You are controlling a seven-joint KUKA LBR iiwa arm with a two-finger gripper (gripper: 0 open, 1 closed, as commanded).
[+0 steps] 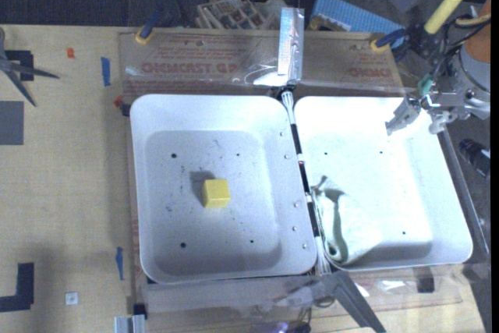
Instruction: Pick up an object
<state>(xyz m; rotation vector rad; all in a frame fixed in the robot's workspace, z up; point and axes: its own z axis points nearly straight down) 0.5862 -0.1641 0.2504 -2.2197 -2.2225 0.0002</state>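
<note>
You have two shallow white bins side by side on the bench, meeting at a central seam so that anything dropped from one side lands in the other. The left bin [156,121] carries the only compact pickable thing. The right bin [437,191] is washed out by glare over its far part, which may hide small items from you.

The arm comes in from the right, and its gripper [405,118] hangs over the far right corner of the right bin, parked near the rim rather than over any object. The fingers are too small and blurred here to read; you cannot tell whether they stand apart or together, and nothing shows between them.

In the right bin, near the seam, a limp pale strip [334,218] lies curled along the wall, a poor target because it sits tight against the side.

The yellow block [217,193] sits alone near the middle of the left bin, well apart from every wall, so a straight descent looks easiest there. Expect a long reach across the seam first.
</note>
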